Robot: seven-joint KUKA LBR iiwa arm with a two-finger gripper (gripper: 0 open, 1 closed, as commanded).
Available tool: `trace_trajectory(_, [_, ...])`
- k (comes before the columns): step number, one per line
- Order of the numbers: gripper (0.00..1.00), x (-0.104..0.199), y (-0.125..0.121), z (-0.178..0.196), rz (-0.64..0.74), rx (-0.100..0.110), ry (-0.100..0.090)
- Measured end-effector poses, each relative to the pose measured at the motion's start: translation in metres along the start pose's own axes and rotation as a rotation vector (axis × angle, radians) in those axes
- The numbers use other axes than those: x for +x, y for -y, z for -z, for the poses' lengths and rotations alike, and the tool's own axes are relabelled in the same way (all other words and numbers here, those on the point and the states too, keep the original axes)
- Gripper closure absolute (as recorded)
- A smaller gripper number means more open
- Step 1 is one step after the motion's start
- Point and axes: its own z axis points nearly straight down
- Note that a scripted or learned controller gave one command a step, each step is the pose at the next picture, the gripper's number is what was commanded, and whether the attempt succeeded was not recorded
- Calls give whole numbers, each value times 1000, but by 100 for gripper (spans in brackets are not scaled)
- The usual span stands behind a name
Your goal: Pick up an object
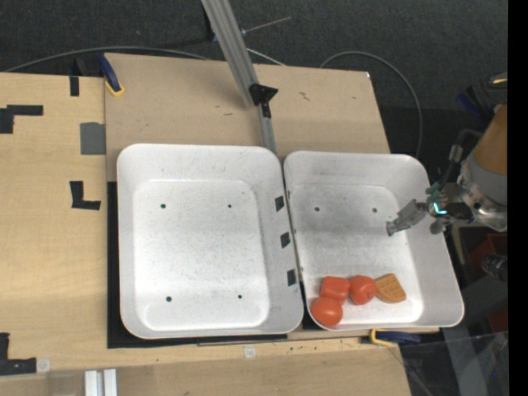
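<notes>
Watching my gripper [406,219] over the right bin [346,172], finger spread impossible to tell, red pieces [340,295] well apart.

Two white bins [198,159], four objects [334,288]

Along the near edge of the right bin [412,172] you see four small pieces bunched in a short row. Three are red-orange and rounded: one [334,287] at the left of the row, another [362,289] touching it on the right, a third [327,310] just below them near the bin's corner. A tan, wedge-shaped piece [390,289] lies at the row's right end, beside the middle red one.
</notes>
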Motion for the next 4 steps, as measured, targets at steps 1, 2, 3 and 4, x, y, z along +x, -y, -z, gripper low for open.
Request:
trace_trajectory(1, [0, 0, -1, 2, 2, -4, 1])
trace_trajectory(2, [0, 1, -10, -54, 1, 1, 0])
trace_trajectory(3, [0, 4, -7, -98, 1, 1, 0])
trace_trajectory(4, [0, 4, -7, -137, 1, -5, 3])
